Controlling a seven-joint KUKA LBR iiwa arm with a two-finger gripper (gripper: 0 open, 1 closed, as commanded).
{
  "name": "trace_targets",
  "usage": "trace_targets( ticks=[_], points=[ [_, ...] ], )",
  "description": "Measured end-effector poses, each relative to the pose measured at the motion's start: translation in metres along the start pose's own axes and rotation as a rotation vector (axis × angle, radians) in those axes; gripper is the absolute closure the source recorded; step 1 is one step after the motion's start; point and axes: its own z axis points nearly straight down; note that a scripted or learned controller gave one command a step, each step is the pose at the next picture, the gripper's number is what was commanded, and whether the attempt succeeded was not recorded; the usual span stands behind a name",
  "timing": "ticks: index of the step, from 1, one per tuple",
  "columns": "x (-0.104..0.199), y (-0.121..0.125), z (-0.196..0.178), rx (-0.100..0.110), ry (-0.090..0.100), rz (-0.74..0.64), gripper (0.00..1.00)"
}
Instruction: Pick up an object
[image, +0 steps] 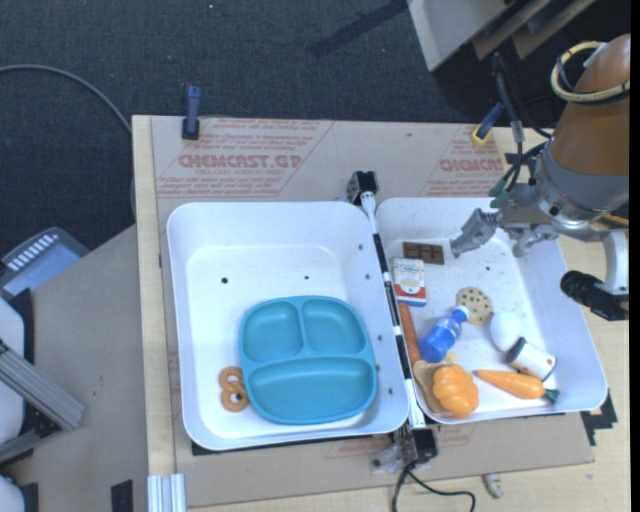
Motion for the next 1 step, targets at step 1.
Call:
trace_targets(
  ticks=[1],
  points=[
    [-0.0070, 0.0404, 0.0897, 0.003, 0.000, 0.001, 0.00]
  ],
)
